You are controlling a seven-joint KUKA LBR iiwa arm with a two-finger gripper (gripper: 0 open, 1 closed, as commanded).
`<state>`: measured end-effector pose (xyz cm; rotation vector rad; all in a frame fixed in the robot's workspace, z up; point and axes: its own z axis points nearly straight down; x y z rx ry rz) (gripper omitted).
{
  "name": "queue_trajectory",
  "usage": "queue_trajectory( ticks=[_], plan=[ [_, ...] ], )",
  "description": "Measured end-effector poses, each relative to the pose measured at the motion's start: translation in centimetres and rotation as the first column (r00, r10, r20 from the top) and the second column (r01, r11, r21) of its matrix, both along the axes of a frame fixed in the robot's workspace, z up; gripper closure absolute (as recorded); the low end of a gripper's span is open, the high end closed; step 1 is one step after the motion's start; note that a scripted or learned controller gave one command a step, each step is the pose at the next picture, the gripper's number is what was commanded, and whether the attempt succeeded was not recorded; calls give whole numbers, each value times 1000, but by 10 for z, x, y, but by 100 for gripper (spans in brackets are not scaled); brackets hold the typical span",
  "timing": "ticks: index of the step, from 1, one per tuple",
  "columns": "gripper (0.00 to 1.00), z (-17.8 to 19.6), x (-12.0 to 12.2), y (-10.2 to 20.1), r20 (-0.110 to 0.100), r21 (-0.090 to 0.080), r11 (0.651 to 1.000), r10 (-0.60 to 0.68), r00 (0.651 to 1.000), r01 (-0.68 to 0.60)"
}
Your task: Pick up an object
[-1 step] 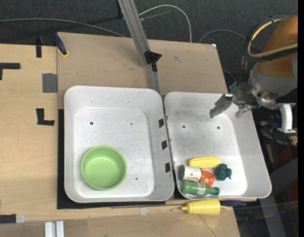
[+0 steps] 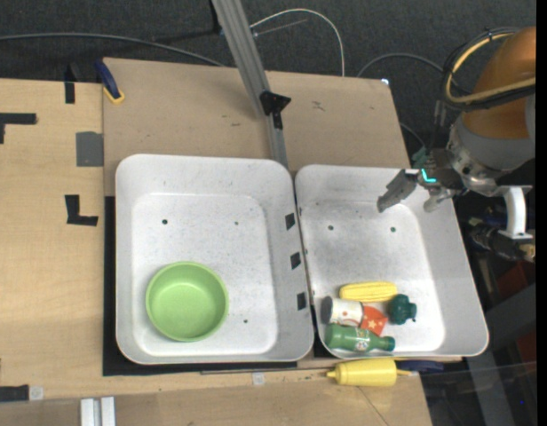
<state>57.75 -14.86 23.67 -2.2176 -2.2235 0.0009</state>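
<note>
Candidate objects lay clustered in the near corner of the right bin (image 2: 451, 264): a yellow corn cob (image 2: 368, 291), just below it a white-and-red cup on its side (image 2: 344, 311), an orange piece (image 2: 373, 319), a dark teal knob-like toy (image 2: 400, 309), and a green bottle (image 2: 358, 340) lying flat against the near wall. All sat touching or nearly so, a tight pile. A yellow mustard-type bottle (image 2: 366, 373) lay outside, on the bench just beyond the bin's near rim.

The left bin (image 2: 131, 238) held a green bowl (image 2: 187, 301) alone, upright, in its near-left part.

The gripper (image 2: 411, 189) hung over the far right part of the right bin, well apart from the pile, nothing between its fingers. Fingers appeared spread, one dark finger (image 2: 391, 193) angled toward the bin floor.

Step in hand, as I judged it: approach, no grasp yet. Next move would call for travel toward the near corner, then a descent onto a piece with free sides; the corn cob at the pile's top edge looked most reachable. Crowding risked a pinch on two items.
</note>
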Motion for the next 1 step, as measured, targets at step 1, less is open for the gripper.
queue_trajectory(
  ticks=[1],
  plan=[
    [0,-63,0,6,-7,0,1000,-1,1000,1]
  ],
)
